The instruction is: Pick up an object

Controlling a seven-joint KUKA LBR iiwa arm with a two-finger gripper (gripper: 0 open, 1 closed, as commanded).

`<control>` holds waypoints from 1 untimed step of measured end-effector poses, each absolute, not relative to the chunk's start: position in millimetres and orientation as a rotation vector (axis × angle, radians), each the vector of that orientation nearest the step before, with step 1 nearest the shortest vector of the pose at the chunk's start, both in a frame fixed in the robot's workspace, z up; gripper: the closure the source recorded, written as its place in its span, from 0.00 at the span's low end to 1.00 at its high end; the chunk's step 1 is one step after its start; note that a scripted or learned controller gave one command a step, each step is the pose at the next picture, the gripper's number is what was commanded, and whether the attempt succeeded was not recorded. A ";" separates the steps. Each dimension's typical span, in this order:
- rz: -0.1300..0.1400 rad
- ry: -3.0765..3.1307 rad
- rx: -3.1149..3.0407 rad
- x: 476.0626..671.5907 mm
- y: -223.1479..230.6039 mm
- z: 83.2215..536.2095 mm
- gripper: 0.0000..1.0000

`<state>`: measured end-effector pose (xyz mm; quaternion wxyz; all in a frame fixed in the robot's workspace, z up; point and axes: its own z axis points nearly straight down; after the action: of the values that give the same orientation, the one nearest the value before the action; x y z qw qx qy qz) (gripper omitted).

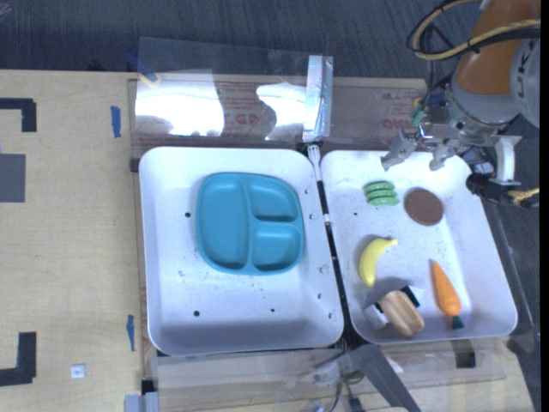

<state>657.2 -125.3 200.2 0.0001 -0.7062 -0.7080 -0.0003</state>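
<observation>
**Gripper parked over far edge of right bin, nothing picked yet**

Camera view. Nearest the lens, at the front of the right bin [497, 269], lies a tan, wood-coloured block [401, 311] with a small dark-and-white piece tucked against its left side. Just right of it sits a toy carrot [445, 289], tip pointing away from the camera. A toy banana [375, 257] lies mid-bin, apart from both. Further back: a green ridged piece [380, 193] and, beside it, a flat brown disc [423, 206]. All five rest loose on the bin floor, spaced so that each looks open to a top-down approach; any of them could serve as the object to pick.

Left bin [163, 230] carries a blue divided tray [250, 222], compartments bare.

Gripper [420, 154] hangs at the back rim of the right bin, fingers spread, nothing between them. Closest candidates below it: green piece and brown disc. Judgement: approach stage, grasp not yet made.
</observation>
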 end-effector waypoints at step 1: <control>-0.007 -2.309 -2.141 669.0 -140.7 88.5 0.00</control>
<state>669.0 -140.7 88.5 -0.0034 -0.6799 -0.7333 -0.0022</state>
